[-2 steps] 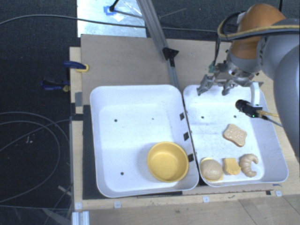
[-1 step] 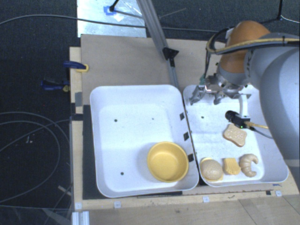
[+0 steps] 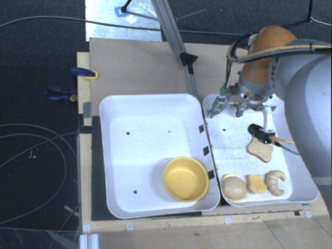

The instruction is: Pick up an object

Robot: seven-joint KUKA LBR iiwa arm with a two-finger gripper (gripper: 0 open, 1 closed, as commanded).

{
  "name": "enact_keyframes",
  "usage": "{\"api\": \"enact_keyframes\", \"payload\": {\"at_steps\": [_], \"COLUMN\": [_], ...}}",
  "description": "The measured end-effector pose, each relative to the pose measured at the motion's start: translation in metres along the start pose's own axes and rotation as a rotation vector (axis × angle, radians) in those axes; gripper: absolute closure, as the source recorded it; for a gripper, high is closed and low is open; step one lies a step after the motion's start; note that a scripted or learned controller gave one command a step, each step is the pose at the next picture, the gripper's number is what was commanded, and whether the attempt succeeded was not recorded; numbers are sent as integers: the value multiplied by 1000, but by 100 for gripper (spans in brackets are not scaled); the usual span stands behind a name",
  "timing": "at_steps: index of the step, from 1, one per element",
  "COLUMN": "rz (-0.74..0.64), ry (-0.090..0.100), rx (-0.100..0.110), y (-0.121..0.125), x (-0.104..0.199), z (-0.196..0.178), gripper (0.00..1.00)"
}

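Seemingly tan toast slice, flat.

One fixed camera above the bench — looking down at a slant on both bins, fairly near.

1. No text, label, brand, number or sign could be read anywhere in the camera view.
2. The two shallow white plastic bins bore only small dark dots and clips, no lettering.
3. The round yellow plastic bowl and the pale brown board of the desk carried no readable marking.
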State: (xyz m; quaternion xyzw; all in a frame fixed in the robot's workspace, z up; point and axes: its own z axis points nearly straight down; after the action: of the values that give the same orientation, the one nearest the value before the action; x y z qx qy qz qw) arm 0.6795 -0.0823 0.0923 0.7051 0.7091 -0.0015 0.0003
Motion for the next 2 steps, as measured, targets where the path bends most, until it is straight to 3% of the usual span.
{"api": "enact_keyframes", "payload": {"at_steps": [1, 2], "rz": [-2, -1], "ry": [0, 2], "rx": [-7, -11], "y": [2, 9], "x": [0, 1], "z": [-12, -76], "gripper": [100, 100]}}
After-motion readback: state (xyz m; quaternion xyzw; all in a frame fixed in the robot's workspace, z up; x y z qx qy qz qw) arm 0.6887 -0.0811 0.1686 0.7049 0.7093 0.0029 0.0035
